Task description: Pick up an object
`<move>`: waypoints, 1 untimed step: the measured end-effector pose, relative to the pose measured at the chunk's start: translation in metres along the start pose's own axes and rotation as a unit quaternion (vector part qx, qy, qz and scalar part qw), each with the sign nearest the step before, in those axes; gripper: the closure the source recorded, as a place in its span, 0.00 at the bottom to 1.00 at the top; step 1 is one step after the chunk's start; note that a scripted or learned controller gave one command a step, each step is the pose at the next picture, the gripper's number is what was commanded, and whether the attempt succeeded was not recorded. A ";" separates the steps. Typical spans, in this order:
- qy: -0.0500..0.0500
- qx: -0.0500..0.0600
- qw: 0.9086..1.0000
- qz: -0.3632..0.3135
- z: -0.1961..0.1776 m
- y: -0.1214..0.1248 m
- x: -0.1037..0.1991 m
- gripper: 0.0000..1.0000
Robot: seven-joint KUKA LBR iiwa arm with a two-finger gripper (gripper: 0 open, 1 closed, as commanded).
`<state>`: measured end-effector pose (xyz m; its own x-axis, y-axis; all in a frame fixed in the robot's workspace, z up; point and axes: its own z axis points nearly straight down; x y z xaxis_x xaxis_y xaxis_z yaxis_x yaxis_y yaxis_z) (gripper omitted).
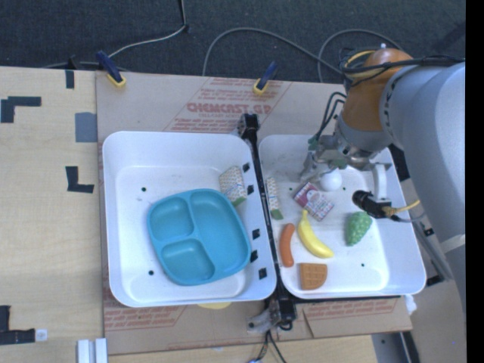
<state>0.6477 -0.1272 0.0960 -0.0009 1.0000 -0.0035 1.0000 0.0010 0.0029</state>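
Below the grey two-finger gripper (324, 171), state impossible to tell: small white egg-shaped ball (330, 178), probably light, smooth, slippery; best pinched across the middle.

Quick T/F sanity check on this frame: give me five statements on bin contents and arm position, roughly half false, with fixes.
1. The blue plate lies in the left bin. True.
2. The banana lies in the left bin. False: it is in the right bin.
3. The gripper is above the right bin's far part. True.
4. The carrot lies on the blue plate. False: it lies in the right bin, beside the banana.
5. The green vegetable is right of the banana in view. True.
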 end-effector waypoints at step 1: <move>0.000 0.000 1.000 0.000 0.000 0.000 0.000 0.00</move>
<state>0.6475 -0.1272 0.0956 -0.0008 1.0000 -0.0033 1.0000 0.0008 0.0025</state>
